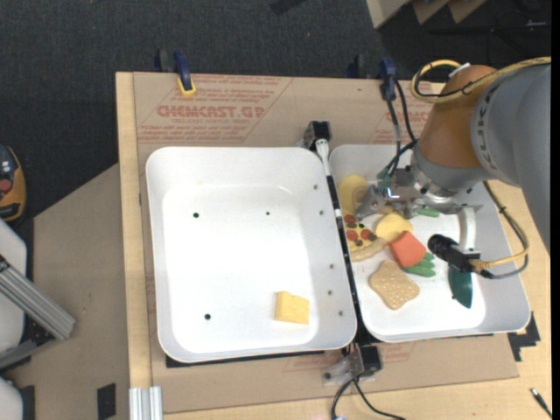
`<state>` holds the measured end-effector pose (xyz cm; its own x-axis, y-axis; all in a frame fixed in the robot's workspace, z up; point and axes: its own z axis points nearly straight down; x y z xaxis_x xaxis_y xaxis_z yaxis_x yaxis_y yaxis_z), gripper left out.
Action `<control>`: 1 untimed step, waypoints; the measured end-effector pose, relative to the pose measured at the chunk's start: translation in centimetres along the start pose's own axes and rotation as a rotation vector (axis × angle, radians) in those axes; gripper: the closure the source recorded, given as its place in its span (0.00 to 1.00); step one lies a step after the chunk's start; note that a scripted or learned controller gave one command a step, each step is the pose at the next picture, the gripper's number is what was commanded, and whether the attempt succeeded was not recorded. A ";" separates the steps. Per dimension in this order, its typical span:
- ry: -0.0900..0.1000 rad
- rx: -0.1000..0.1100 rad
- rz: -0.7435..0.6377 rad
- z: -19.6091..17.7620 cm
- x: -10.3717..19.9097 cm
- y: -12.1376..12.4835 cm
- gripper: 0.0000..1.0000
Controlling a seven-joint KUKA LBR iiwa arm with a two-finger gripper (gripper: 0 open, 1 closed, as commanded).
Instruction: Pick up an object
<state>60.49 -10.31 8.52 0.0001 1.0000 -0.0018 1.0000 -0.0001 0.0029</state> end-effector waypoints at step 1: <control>0.003 0.005 0.000 0.0 -0.4 -2.9 0.00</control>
<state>57.61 -10.66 8.50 0.0005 1.0000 0.0008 1.0000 -0.0005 -0.0022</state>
